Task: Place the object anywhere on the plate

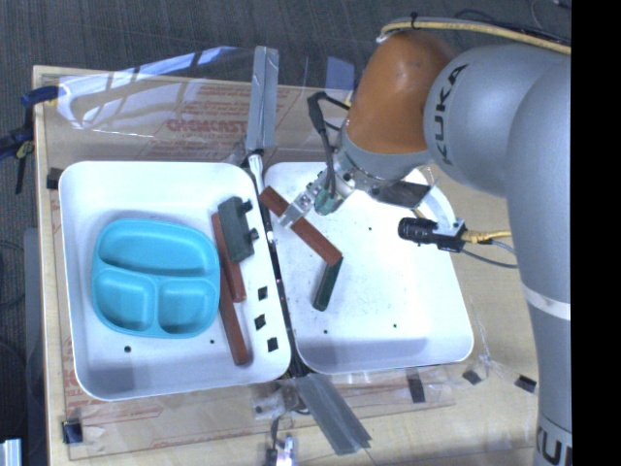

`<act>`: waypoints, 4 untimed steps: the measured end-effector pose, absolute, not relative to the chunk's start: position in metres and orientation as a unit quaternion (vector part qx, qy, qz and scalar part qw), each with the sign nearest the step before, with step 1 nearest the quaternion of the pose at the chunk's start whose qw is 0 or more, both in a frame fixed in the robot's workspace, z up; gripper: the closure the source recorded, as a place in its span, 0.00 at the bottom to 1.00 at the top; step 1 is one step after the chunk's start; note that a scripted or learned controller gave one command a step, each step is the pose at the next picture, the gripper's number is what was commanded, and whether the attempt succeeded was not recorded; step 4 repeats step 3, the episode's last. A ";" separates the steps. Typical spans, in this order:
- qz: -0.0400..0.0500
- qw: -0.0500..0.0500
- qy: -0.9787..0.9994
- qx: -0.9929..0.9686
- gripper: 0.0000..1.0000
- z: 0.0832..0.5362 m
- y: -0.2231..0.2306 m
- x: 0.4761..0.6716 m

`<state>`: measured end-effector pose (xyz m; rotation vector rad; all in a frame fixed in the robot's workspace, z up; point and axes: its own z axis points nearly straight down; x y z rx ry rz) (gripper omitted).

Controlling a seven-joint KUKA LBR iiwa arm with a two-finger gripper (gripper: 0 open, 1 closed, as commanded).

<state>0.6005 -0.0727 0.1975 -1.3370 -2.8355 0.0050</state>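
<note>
brown bar [301, 228] lies flat in the right bin [427, 338], just right of the divider, w/ hand [325, 197] right over its upper part; can't tell its state. looks stiff, light, thin. prob best pinched across the narrow width mid-length. plate [155, 280] sits left of divider.

**The arm's look**

You are looking at a KUKA arm [505, 153] with smooth, rounded grey casings and a glossy orange band [393, 90] above the wrist. Dark "KUKA" lettering runs along the grey shell. A yellowish cable [485, 29] arcs over the top, and black cables loop beside the orange section near the small metallic gripper [322, 198].
</note>
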 end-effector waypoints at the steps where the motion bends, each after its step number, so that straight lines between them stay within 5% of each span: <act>1: 0.001 0.002 -0.938 -0.347 1.00 0.189 0.034 0.621; 2: 0.002 0.002 -0.945 -0.327 1.00 0.189 0.095 0.586; 3: 0.002 0.002 -0.945 -0.327 0.00 0.189 0.094 0.586; 4: 0.002 0.002 -0.945 -0.327 0.00 0.189 0.094 0.586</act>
